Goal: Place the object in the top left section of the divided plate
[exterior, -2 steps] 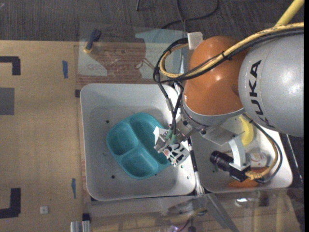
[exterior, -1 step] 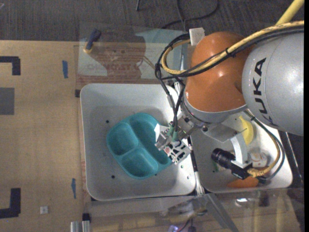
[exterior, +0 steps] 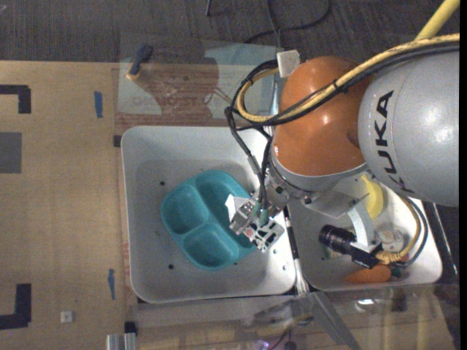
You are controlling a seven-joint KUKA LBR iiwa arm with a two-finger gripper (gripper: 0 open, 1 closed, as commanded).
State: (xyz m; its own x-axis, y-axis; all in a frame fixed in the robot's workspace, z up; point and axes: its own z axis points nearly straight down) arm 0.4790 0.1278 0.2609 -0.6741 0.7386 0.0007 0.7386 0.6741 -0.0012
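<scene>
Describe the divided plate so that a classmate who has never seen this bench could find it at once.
Look at the left white bin of the two on the bench. The plate lies near its middle, with the gripper at its right edge. It is the teal, rounded dish split into three sections, the only coloured dish in that bin.

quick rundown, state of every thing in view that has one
teal divided plastic plate: flat in the left white bin, the sections that show are bare
gripper: low over the plate's right edge
yellow banana: lying in the right white bin, partly hidden by the arm
orange carrot-like object: lying at the right bin's near edge
</scene>
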